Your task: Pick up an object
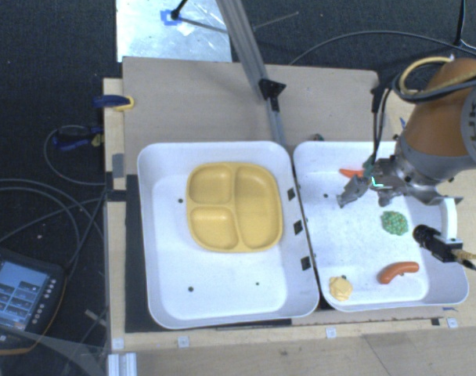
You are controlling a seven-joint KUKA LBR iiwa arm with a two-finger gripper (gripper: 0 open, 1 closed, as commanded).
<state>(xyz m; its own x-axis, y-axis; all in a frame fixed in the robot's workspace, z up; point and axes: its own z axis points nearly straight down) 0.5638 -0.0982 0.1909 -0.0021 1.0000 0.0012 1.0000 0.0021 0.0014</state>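
A: Gripper (349, 197)?
B: Hanging over the right bin (320, 233), toward its far left area; fingers pointing down-left, can't tell if they're spread or closed. Nothing showing between them.
A: Objects?
B: Orange carrot piece (349, 173) lying just beside it near the far edge. Green broccoli (394, 222) sitting mid-right. Sausage (398, 272) and yellow lump (340, 287) lying along the near edge.
A: Left bin (164, 288)?
B: Carrying a yellow divided plate (233, 207).

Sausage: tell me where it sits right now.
The sausage lies in the right bin, near its front right corner, below the green broccoli piece and right of the yellow toy.
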